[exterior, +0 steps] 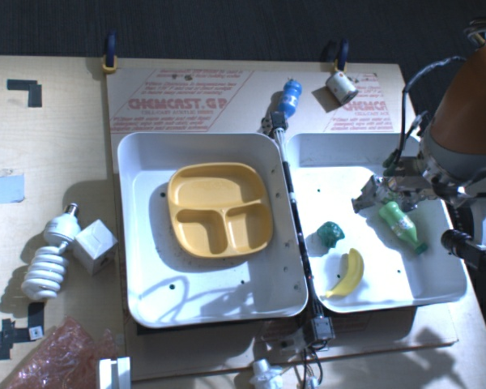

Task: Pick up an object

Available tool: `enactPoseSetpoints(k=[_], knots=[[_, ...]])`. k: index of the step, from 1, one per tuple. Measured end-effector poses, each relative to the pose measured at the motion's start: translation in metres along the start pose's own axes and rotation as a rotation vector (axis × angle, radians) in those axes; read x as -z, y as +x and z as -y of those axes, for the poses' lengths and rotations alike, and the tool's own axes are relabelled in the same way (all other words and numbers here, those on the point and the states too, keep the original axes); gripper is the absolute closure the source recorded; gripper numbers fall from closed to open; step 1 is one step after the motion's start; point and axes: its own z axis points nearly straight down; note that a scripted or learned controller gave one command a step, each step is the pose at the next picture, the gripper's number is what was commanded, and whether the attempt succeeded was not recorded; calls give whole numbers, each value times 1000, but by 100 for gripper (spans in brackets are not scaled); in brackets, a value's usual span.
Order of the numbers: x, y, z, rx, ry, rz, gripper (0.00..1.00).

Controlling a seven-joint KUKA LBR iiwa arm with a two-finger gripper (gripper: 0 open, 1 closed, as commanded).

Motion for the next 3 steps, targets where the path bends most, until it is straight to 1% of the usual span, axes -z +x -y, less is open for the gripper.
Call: enactPoseSetpoints(k=[1, 2, 3], knots=[[-150, -5, 39, -2, 0, -1, 0], [-140, -5, 38, -4, -2, -1, 100], [-50, 53, 9, -1, -2, 0, 100]])
